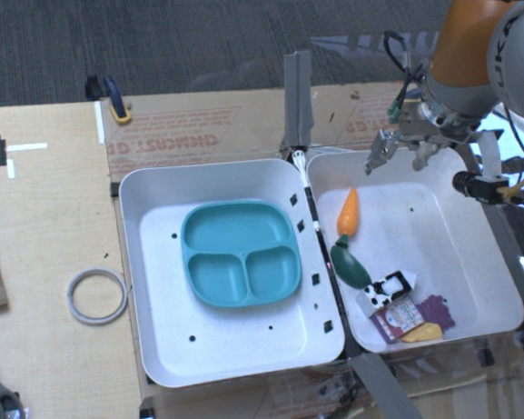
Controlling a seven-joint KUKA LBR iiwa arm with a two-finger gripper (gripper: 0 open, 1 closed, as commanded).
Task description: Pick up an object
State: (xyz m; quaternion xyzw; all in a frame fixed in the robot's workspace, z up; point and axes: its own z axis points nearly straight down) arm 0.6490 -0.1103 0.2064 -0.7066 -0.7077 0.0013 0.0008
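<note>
Hovering over the far edge of the right bin, gripper: fingers spread apart, nothing between them. Toy carrot: lies in that bin, toward the camera and left of the gripper, long axis running near-to-far, slightly tilted.

text: red mirrored print, unreadable | on: cardboard sheet behind the bins

An orange plastic carrot with a dark green leafy top lies flat below and left of the claw, well apart from it. Farther below the claw sits a small cluster (black-and-white packet, purple wrapper).
</note>
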